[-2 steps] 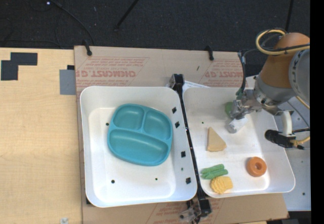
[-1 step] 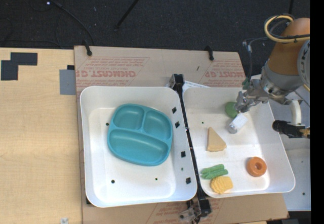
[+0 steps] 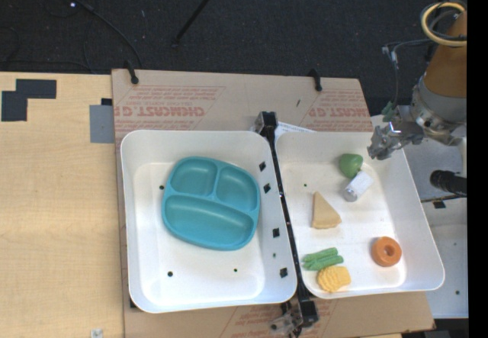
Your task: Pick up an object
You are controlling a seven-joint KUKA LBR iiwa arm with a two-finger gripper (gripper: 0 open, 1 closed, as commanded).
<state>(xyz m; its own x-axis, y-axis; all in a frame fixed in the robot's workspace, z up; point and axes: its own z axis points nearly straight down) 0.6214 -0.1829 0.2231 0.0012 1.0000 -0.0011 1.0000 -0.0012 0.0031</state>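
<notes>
Lying nearest the camera in the right bin [image 3: 427, 272] are a yellow corn piece [image 3: 333, 278] and, touching its upper edge, a green bean pod [image 3: 322, 259]. An orange ring [image 3: 386, 251] sits to their right, apart from both. A tan wedge [image 3: 325, 212] rests mid-bin. Farther back, a small white-and-grey cylinder [image 3: 357, 186] lies just below a green rounded item [image 3: 350, 165]. The left bin [image 3: 145, 283] holds a teal divided plate [image 3: 211, 203]. The gripper [image 3: 383, 141] hovers at the right bin's far right corner, grasping nothing; jaw state cannot be determined.
</notes>
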